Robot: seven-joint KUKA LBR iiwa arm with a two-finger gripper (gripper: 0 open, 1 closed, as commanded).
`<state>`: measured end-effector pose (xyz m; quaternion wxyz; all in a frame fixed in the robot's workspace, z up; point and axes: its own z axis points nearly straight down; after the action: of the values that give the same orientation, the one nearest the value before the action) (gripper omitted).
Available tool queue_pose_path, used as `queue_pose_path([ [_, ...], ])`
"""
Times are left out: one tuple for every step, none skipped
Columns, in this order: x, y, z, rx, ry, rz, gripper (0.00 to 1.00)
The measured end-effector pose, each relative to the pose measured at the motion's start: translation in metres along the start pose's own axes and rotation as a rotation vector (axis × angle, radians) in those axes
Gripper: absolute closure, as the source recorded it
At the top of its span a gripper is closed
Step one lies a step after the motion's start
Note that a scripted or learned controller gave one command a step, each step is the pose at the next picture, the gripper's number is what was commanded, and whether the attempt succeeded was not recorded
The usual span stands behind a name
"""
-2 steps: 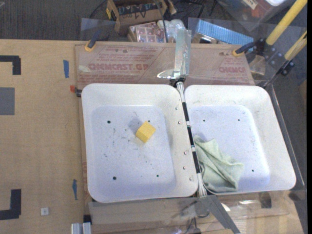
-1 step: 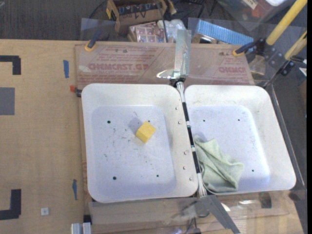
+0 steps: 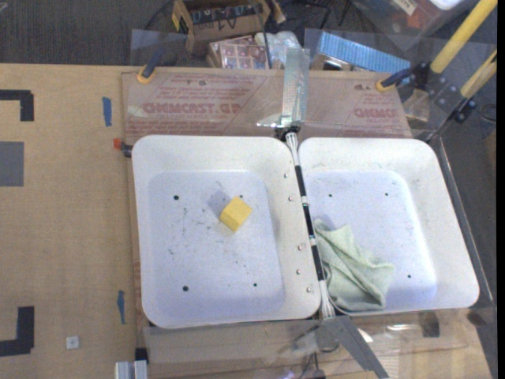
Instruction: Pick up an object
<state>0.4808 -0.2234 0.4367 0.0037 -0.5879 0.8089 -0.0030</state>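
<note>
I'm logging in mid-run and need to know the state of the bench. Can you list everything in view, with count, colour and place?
Bins: 2, white, side by side on the bench; left bin, right bin.
Block: 1, yellow, near the middle of the left bin.
Cloth: 1, pale green, crumpled in the right bin's near left corner, against the divide between the bins.
Board: 1, brown with red lettering, lying flat behind both bins.
Tape marks: 2, blue, on the bench left of the bins.
Clamps: 2, orange-tipped, at the board's far corners.
Clutter: boxes and packets, mixed colours, beyond the bench.
</note>
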Motion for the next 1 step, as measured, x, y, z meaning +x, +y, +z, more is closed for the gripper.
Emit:
queue_pose_path([
  [-0.0387,0.0132,0.0003,-0.006,-0.001,-0.305,1.00],
])
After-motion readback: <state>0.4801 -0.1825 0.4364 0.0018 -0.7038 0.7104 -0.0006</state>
